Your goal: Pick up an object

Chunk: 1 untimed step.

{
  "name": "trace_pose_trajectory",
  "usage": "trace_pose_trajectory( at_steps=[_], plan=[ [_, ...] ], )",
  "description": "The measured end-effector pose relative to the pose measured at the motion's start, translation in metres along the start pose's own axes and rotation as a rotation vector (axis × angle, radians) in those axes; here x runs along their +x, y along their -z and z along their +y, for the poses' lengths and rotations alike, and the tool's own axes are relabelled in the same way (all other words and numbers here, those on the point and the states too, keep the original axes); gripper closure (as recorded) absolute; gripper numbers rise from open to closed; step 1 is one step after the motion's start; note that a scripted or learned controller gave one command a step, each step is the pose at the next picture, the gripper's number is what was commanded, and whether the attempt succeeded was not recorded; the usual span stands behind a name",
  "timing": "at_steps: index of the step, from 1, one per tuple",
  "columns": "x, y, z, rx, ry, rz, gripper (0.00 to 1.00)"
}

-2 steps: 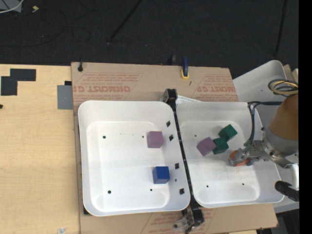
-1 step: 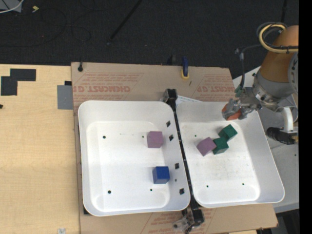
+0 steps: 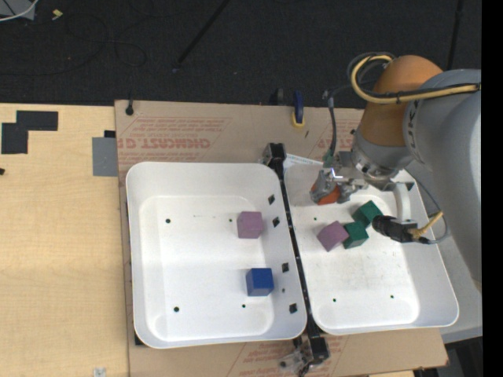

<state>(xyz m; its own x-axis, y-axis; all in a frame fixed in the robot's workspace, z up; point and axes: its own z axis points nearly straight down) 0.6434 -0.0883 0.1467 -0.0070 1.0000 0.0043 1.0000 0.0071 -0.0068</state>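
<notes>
My gripper (image 3: 327,185) hangs low over the far left part of the right bin (image 3: 393,305), reaching in from the right. A small orange-red object (image 3: 331,198) lies right beneath it, partly hidden by it. Close by in the same bin sit a purple cube (image 3: 332,236) and two dark green blocks (image 3: 367,210) (image 3: 356,235), just right of and nearer than the gripper. In the left bin (image 3: 157,289), a purple cube (image 3: 250,225) rests near the middle and a blue cube (image 3: 259,281) lies nearer the front.
A black divider strip (image 3: 289,242) runs between the two bins. The arm's orange band (image 3: 397,93) and grey body cover the right bin's far right corner. A cable loop (image 3: 409,230) hangs over the right bin's right side.
</notes>
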Motion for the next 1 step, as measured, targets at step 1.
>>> trace_pose_trajectory(
  at_steps=[1],
  plan=[
    [0.0886, 0.0422, -0.0249, -0.005, 0.001, 0.000, 1.00]
  ],
)
